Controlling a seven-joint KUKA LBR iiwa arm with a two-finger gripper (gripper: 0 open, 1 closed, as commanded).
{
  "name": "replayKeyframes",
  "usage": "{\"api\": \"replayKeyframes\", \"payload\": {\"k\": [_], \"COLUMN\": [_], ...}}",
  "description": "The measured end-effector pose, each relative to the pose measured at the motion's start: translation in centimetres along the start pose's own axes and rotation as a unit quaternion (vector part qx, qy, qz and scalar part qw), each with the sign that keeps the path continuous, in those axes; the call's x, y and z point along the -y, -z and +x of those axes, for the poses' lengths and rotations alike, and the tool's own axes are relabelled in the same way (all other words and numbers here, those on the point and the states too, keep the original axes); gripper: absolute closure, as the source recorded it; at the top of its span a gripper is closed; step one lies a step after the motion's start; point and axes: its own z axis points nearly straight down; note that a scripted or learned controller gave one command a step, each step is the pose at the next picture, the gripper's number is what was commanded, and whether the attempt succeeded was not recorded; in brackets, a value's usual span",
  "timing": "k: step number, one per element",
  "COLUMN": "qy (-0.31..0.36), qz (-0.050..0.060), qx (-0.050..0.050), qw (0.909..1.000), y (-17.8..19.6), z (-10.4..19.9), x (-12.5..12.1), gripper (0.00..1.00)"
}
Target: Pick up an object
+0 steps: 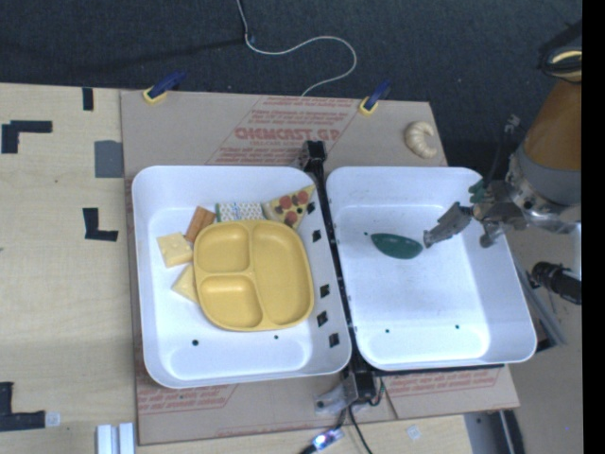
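Note:
A dark green, flat oval object [395, 245] lies in the right bin [425, 343], in its upper middle. My gripper [466, 231] hangs over that bin's right side, just right of the green object. Its fingers are spread open and nothing sits between them; the left fingertip [440, 234] ends a short way from the green object's right end. In the left bin [227, 372] a yellow divided plate [253, 274] lies on several flat pieces: tan and orange squares [185, 237] at its left and patterned pieces [284, 205] above it.
A beige lump [423, 138] rests on the cardboard behind the right bin. Two clips [165, 85] [375, 94] hold the cardboard's far edge, and a white cable [302, 50] loops behind it. A black divider [326, 253] runs between the bins.

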Motion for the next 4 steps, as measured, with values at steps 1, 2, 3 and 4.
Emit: {"api": "replayKeyframes", "payload": {"k": [1,2,3,4], "qy": [0.002,0.002,0.002,0.002], "qz": [-0.006,-0.004,-0.004,-0.004], "qx": [0.001,0.001,0.001,0.001], "qw": [1.0,1.0,1.0,1.0], "y": [0.7,-4.6,-10.7,-16.1], "z": [0.0,0.7,0.7,0.8], "x": [-0.2,-1.1,-1.8,-1.8], "gripper": [0.0,0.0,0.0,0.0]}}
